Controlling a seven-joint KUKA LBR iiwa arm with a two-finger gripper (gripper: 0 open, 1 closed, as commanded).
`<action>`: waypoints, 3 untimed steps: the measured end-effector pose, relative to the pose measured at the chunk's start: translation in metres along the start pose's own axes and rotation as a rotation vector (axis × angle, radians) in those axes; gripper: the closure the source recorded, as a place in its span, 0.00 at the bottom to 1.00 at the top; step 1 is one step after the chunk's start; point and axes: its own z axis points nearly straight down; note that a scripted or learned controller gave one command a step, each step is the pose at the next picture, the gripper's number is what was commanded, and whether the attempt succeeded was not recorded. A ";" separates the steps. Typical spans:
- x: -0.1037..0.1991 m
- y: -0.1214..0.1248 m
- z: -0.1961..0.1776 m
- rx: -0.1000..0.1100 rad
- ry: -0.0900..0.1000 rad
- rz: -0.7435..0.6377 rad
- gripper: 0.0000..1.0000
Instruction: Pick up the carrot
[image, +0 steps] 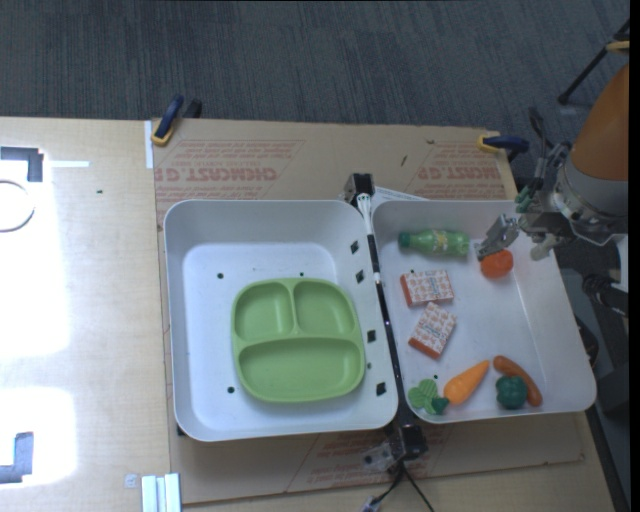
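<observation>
In the right bin, near edge: the carrot lies tilted, green leafy top pointing left toward the near-left corner. Just right of it, a green-and-orange toy vegetable. Two small red-and-white boxes sit mid-bin, one farther, one nearer. Green bottle lies on its side at the far end. Gripper hangs at the far right of this bin, directly over a small orange-red tomato-like piece, well apart from the carrot. Can't tell whether the pincer is spread or pressed together. Left bin holds a green three-compartment plate. Both bins sit on cardboard.
</observation>
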 end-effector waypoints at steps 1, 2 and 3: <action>0.011 -0.067 0.065 0.000 0.001 -0.063 0.00; 0.037 -0.109 0.125 -0.001 0.001 -0.155 0.00; 0.050 -0.108 0.124 -0.002 0.000 -0.394 0.00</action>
